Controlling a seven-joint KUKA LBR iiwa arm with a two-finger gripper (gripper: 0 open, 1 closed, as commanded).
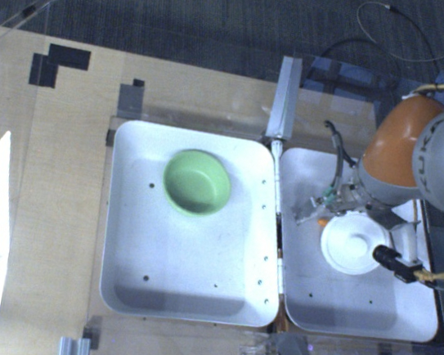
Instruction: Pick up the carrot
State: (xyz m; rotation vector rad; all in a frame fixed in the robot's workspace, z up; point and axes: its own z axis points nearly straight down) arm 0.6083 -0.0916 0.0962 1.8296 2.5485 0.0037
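The end effector [323,206] hangs over the right bin [352,304], in that bin's left half. Just to its right and touching a small carrot [324,223] sits a round dish [352,245], the carrot lying directly beneath the end effector. Well to its left, past the divider between the bins, a bowl [197,181] rests in the left bin [182,278]. Both bins sit on the table [43,212].

Pale bench [51,213], two white bins [124,224], maybe touching
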